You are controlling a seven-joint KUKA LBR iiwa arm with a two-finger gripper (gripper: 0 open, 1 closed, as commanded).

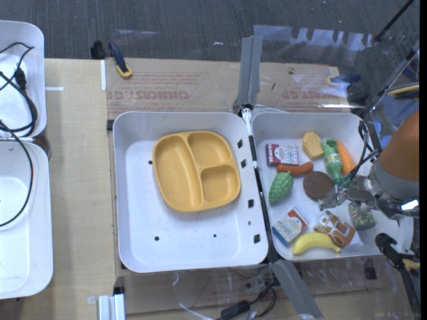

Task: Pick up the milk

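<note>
Two bins sit side by side; the left bin (133, 199) holds a divided plate (197, 170) near its middle; the right bin (267, 122) holds a milk carton (282, 155) at the rear left, a sausage (295, 168) just before it, a banana (315, 243) at the front, and a small carton (289, 226) just left of the banana.
</note>
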